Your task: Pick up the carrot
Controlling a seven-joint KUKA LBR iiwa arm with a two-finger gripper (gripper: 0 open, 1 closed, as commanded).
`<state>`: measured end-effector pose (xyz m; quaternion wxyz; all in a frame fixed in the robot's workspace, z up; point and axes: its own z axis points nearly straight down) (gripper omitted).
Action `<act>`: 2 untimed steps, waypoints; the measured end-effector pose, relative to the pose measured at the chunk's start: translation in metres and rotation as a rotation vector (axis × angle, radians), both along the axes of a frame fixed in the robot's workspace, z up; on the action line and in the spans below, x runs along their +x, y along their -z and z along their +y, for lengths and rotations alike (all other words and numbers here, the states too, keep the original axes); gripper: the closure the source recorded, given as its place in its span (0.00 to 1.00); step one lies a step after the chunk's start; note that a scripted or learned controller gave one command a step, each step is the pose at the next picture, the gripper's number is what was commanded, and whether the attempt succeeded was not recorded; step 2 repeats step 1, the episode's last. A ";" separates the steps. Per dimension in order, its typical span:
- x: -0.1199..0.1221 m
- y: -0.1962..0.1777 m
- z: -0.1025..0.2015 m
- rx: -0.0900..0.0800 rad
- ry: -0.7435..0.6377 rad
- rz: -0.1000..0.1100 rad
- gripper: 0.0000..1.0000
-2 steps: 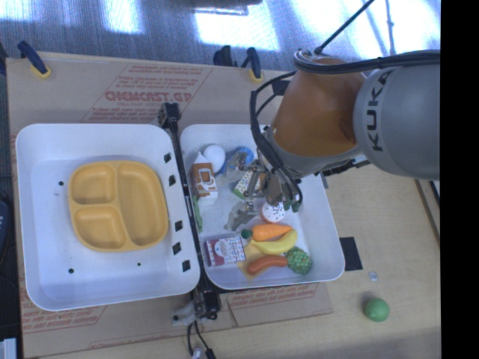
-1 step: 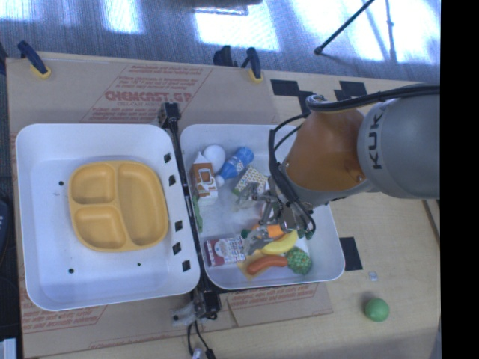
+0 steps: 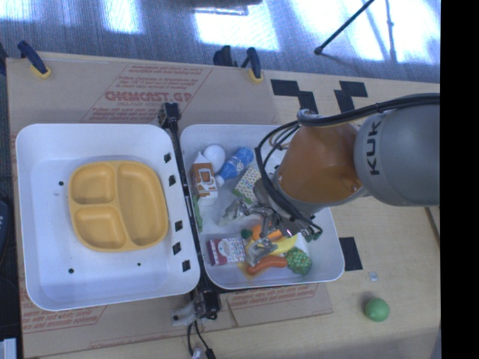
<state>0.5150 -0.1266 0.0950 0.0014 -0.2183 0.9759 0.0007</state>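
- Now the claw (image 3: 263,247) is low in the right bin (image 3: 329,264), among the toy food; I cannot tell how far it is open or if it holds something.
- The carrot (image 3: 263,268) lies just below the claw, its long axis nearly left-right and a little tilted.
- A green strawberry-shaped toy (image 3: 299,261) sits right of the claw.
- The yellow divided plate (image 3: 117,204) is far left of the claw.

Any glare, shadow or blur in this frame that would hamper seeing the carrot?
Camera view: bright window patches wash out the floor at top; bins are evenly lit. The arm shades the right bin; the gripper over the carrot looks soft, its details unclear.
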 end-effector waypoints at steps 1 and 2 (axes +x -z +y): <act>-0.005 0.000 0.011 -0.005 -0.098 -0.005 0.00; -0.005 0.000 0.011 -0.005 -0.098 -0.005 0.00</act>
